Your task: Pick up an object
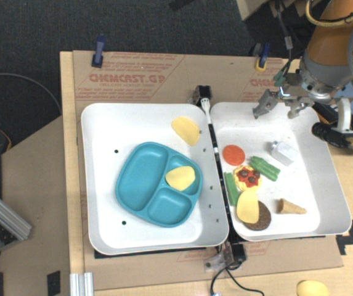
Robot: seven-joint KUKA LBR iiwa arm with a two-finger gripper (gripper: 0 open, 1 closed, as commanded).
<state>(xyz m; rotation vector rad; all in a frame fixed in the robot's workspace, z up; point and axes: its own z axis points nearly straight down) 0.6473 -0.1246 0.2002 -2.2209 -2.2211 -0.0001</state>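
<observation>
My claw [280,106] hangs spread and empty over the right bin's [330,165] far rim, above a cardboard-covered bench [133,79] ringed by dark carpet [53,17].

we see our arm [335,36] as a thick rounded body, with a broad orange band above a grey collar near the wrist. below the collar sits a pale metallic flange. our gripper [281,106] is built of grey metal, with two short angular fingers [262,105] branching from a small central block. black cables loop around the upper arm, and one yellowish cable curves over the orange section.
</observation>
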